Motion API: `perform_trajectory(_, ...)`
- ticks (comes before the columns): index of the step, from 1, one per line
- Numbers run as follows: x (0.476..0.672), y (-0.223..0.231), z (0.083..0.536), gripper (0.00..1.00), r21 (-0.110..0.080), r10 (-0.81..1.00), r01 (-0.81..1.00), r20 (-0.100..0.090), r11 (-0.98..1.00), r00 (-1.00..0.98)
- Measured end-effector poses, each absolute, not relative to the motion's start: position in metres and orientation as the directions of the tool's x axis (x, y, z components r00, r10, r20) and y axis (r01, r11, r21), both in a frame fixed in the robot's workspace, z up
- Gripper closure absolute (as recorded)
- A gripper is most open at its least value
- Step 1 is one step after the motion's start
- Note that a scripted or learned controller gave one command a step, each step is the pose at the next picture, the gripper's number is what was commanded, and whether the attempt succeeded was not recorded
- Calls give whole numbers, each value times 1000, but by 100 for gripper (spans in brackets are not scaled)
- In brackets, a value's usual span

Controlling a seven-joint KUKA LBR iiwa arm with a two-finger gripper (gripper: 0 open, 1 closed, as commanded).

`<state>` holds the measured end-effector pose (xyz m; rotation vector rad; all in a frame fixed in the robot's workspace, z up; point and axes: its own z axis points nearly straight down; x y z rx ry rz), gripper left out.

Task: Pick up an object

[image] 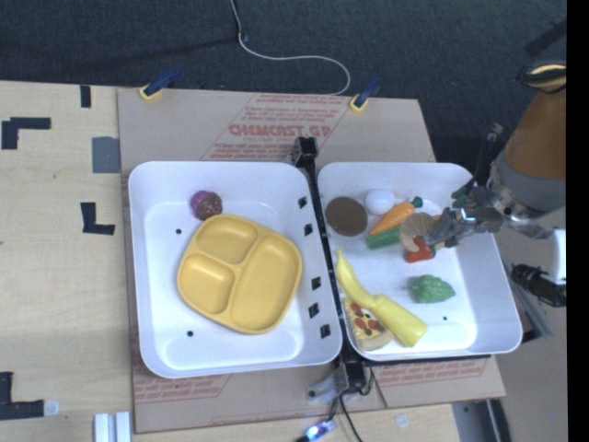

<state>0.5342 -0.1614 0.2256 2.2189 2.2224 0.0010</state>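
1. We see the gripper [440,231] low over the right bin [488,293], its dark metal fingers reaching in from the right toward a small red piece [421,252] beside a round tan disc [419,227]; we cannot tell how far the fingers are parted or whether they have hold of anything.
2. Just left of that lie a toy carrot [390,221], orange and tapered with a green end, a smooth white egg shape [379,199], and a flat brown round cookie-like disc [346,215].
3. Nearer the front of the same bin we find a knobbly green lump [431,289], a glossy yellow banana [380,307] curving diagonally, and a pizza slice [366,326] partly under it.
4. In the left bin [156,339] sits a yellow plastic divided plate [239,273] with rounded corners and three compartments, and a small dark purple ball [206,203] just behind it.
5. Both bins rest on a cardboard sheet [267,132] over a pale wooden bench [55,274].
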Motion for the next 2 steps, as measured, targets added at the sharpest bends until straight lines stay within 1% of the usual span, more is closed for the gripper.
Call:
perform_trajectory(1,527,-107,234,100,-2,1000,1000,2,6,-6)
perform_trajectory(2,509,-58,220,100,-5,1000,1000,2,5,-5)
